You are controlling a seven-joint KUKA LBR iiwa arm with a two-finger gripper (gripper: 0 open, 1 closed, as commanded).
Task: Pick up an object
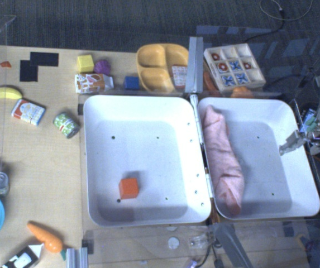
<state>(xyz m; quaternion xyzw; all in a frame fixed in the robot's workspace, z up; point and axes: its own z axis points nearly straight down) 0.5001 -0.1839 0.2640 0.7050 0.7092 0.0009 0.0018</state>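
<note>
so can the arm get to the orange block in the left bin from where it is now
Probably yes. The orange block sits alone on the left bin's floor with nothing over it. The gripper is at the right bin's far edge, so it must cross over the pink cloth.

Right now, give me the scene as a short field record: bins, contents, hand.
left bin: one orange block, near the front left
right bin: rolled pink cloth lying along its left wall
hand: at the right bin's right edge, above the rim, apart from the cloth
held: nothing seen between the fingers
off-bin clutter: banana, carrot
</note>
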